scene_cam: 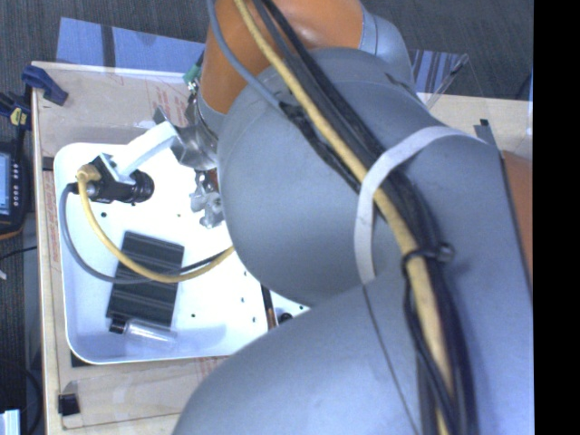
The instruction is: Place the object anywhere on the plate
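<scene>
The big grey arm is closest to the lens and hogs most of the shot, orange band up top and cables strapped down its side. It's leaning in over the white bin, which fits a reach down into it rather than a carry-over to somewhere else.

The gripper looks to be the silvery bit poking out below the wrist, about the middle of the bin's right side. The arm's bulk hides enough that I can't tell if it's open or closed, and I see nothing clamped in it.

A white bracket sticks out from the wrist toward the bin's far-left corner and carries a black fitting. A yellow hose loops from it along the left edge and back under the arm, probably slack left so the wrist can turn.

My best guess for the task's object is the black ribbed block lying flat near the bin's near-left corner, with a small clear piece just beside its near end. It's apart from the gripper, so I'd say the pickup isn't done yet. The arm covers the right of the bench, so I can't tell where the plate sits.
</scene>
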Motion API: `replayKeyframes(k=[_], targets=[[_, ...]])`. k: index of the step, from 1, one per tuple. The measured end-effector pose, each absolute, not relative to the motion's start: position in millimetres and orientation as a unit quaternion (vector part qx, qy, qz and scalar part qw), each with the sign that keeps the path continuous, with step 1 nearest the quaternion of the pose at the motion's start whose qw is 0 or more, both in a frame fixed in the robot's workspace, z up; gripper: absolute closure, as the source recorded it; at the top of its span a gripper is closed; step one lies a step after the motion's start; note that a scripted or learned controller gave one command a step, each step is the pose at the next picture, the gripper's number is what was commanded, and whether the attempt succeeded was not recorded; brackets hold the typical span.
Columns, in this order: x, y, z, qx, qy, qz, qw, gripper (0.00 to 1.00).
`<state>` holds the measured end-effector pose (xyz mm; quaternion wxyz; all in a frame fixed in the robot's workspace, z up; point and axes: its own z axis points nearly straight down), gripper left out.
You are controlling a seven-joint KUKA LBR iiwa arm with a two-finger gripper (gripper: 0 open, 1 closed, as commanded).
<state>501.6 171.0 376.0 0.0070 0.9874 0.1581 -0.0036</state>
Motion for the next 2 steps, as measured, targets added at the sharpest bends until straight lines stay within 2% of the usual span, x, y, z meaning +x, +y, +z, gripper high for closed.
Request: replayKeyframes(k=[1, 2], targets=[[478.6, 220, 283, 0.965, 0.262, -0.0058, 0.002, 1.00], [493.5, 220, 373, 0.957, 0.290, -0.0035, 0.001, 1.00]])
